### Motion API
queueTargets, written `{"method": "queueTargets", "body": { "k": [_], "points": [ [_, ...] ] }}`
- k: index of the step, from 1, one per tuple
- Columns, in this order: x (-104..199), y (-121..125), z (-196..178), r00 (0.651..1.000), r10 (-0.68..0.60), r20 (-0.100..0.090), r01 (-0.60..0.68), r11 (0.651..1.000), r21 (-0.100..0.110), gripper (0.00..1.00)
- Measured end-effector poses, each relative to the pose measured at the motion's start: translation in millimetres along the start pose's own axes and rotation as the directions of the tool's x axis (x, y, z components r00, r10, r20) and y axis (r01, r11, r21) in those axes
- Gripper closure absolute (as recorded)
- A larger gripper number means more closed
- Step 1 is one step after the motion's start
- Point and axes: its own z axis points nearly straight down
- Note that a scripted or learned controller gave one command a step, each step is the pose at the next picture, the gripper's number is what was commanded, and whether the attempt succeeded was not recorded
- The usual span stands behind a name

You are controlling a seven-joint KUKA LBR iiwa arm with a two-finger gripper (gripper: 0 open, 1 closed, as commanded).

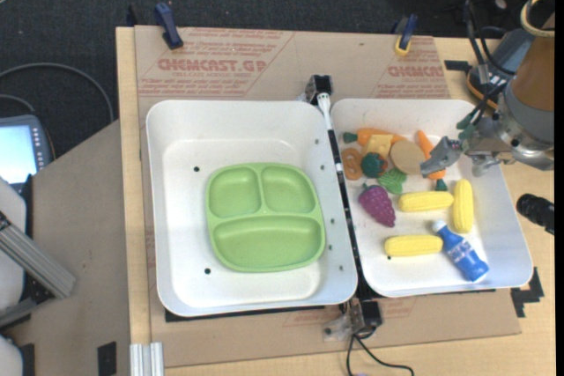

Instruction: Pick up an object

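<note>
The right bin (pixel 502 269) holds toy food: purple grapes (pixel 377 205), three yellow corn cobs (pixel 426 202) (pixel 462 205) (pixel 412 246), a blue bottle (pixel 463 254), a tan round disc (pixel 407 156), a dark green piece (pixel 373 163), a pretzel (pixel 352 163) and orange pieces (pixel 376 138). My gripper (pixel 441 158) hangs over the back right part of this bin. Its tip is just right of the tan disc and above the upright corn cob. Nothing is visibly held in it.
The left bin (pixel 167 189) carries a green divided plate (pixel 263 216). A black divider strip (pixel 337 172) runs between the bins. Blue clamps (pixel 167 24) (pixel 404 33) sit on the back edge of the board. The arm's grey body (pixel 529 101) overhangs the right bin's right rim.
</note>
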Motion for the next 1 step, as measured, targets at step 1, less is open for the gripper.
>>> {"method": "queueTargets", "body": {
  "k": [1],
  "points": [
    [0.0,0.9,-10.7,1.0,-0.001,0.001,0.001,1.0,-0.004,1.0]
  ]
}}
